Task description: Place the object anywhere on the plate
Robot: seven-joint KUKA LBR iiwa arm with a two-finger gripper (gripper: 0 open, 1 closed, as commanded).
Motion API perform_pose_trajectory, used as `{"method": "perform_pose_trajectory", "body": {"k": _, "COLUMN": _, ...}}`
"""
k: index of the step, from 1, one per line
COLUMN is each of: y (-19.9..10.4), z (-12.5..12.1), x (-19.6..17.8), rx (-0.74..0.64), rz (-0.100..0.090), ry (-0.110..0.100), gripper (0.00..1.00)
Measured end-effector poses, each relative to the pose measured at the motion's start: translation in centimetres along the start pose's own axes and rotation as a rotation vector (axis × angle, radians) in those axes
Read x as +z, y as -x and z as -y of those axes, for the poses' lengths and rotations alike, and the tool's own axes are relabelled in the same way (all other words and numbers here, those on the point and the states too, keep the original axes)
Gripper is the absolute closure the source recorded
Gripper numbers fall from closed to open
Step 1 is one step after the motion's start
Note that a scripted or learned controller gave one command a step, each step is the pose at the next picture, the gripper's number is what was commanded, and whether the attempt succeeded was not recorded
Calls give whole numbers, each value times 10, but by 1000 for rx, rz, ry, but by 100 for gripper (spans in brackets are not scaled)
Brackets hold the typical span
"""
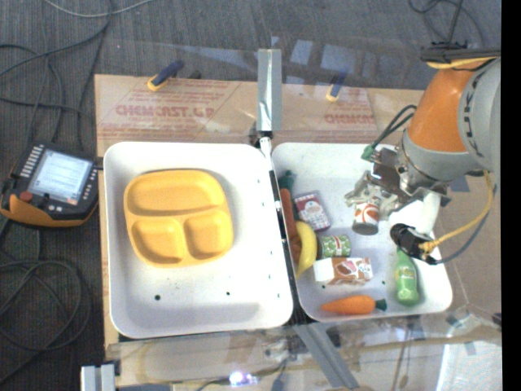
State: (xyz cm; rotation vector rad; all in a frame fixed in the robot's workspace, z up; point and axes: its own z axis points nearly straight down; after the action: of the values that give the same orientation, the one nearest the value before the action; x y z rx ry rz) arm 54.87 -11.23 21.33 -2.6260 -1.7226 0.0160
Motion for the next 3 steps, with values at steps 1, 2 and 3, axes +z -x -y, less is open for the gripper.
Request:
{"method": "perform_pose_trajectory", "body": {"k": 1, "y": -17, "z": -6, "x": -55, "rx": -378, "rz": -2, "ry": 1, "gripper": 100}}
{"method": "perform_pose_trajectory", "body": {"k": 2, "y": -94, "z": 5, "x": -88, "rx": -395, "rz": -3, "ry": 1, "gripper": 100}}
{"method": "perform_pose_trajectory", "body": {"k": 3, "y": -161, "z": 53, "x": 22, "rx": -295, "rz": -2, "ry": -2, "gripper": 100}}
